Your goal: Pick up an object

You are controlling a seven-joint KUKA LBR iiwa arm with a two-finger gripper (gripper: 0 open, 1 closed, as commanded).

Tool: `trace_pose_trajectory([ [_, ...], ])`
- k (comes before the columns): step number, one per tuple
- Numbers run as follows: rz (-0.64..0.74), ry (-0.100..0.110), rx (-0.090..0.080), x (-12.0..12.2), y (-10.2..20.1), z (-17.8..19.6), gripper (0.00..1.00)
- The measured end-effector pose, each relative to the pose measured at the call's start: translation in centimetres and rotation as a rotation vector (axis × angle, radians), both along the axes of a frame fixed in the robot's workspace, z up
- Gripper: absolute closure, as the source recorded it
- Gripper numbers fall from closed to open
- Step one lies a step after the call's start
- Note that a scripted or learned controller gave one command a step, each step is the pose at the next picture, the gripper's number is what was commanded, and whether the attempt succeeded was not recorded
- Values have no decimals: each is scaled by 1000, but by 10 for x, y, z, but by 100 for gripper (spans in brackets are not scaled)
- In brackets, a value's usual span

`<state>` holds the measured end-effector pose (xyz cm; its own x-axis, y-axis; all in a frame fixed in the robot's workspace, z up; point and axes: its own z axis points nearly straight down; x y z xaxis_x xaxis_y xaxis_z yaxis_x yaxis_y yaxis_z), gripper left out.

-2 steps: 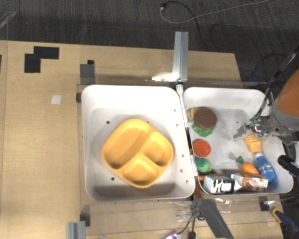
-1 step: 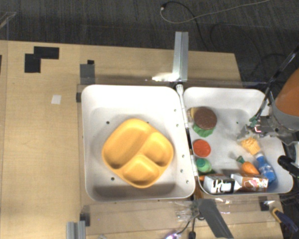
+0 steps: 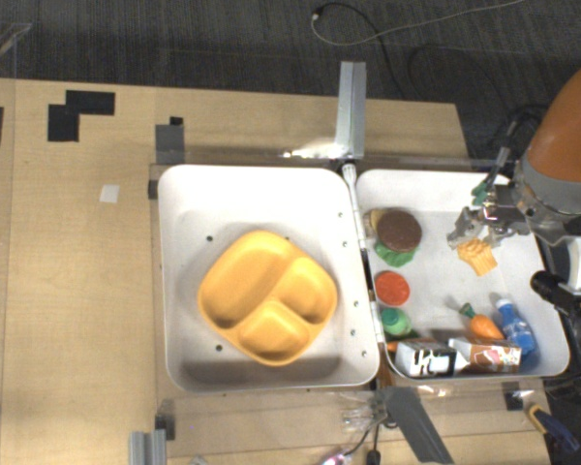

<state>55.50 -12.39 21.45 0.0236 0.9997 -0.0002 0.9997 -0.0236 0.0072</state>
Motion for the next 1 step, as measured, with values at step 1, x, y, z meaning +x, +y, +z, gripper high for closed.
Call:
trace_pose_trajectory([
  [1,-253,3,1,-13,-33,-11,100],
])
